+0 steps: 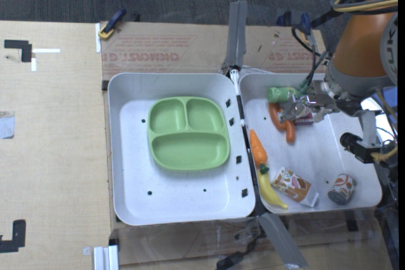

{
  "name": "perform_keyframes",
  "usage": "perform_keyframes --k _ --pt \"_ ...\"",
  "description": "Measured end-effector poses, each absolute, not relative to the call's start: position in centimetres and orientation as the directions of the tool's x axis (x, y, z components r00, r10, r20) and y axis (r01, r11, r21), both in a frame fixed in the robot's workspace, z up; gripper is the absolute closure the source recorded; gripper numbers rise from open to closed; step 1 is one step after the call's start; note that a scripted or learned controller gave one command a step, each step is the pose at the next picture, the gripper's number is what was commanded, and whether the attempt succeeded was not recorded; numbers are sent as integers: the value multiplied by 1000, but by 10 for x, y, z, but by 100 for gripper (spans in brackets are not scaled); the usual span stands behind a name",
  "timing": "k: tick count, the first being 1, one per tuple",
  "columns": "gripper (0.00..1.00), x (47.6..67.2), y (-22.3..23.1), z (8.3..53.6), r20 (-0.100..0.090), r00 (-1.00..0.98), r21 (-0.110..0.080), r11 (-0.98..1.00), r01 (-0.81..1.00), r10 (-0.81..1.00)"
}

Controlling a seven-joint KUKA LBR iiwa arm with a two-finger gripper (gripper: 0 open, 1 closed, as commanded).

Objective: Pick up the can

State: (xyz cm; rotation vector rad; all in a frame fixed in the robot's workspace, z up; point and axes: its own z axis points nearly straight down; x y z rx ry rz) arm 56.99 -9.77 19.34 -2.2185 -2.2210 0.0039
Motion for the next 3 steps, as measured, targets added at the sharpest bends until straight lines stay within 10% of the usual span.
perform_keyframes --k 1,2,3 --pt "0 631 -175 142 -2 -25 -1 25 1000 1000" --pt "0 645 -161 101 -3 37 6 -37 999 999" --pt "100 646 -162 112 -4 36 8 -36 999 999"
